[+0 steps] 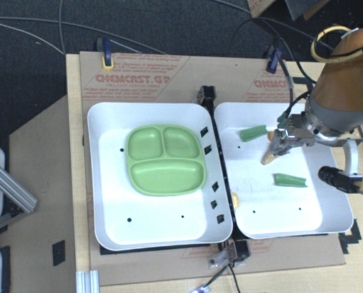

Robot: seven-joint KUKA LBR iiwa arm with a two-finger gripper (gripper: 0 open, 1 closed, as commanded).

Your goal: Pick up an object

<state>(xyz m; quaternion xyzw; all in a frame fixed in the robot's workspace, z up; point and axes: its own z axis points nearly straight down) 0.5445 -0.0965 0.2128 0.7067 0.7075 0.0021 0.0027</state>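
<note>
Gripper [273,153] between 2 green pieces [289,180]

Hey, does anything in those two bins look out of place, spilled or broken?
Nothing stands out. The green divided plate sits flat in the left bin. Two green pieces lie apart in the right bin, with the gripper between them.

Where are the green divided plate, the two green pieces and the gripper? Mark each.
green divided plate [166,160]: camera view, middle of plate.
upper green piece [253,133]: camera view, its middle.
lower green piece [289,180]: camera view, its middle.
gripper [270,157]: camera view, fingertips.
</note>
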